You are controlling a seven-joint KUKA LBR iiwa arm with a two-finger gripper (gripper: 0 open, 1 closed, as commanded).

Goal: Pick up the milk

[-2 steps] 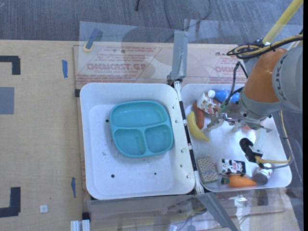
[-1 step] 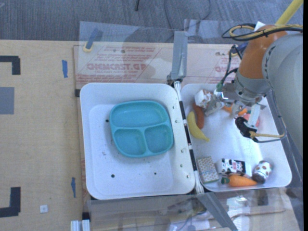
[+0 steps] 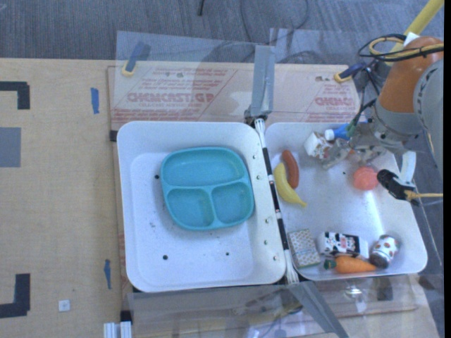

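Note:
The milk (image 3: pixel 341 243) is a small white carton with black cow spots, lying on its side near the front of the right bin (image 3: pixel 402 220). My gripper (image 3: pixel 337 151) is low at the back of that bin, well away from the carton. It sits right next to a small white object (image 3: pixel 315 144), and I cannot tell whether it touches it. The grey arm with its orange band (image 3: pixel 402 90) comes in from the right above the bin's back corner.
Around the milk lie a patterned packet (image 3: pixel 304 248), a carrot (image 3: pixel 354 265) and a small round red-and-white item (image 3: pixel 384 248). A banana (image 3: pixel 289 185), a sausage (image 3: pixel 291 167) and an orange ball (image 3: pixel 365 178) lie further back. The left bin holds a blue divided plate (image 3: pixel 206 187).

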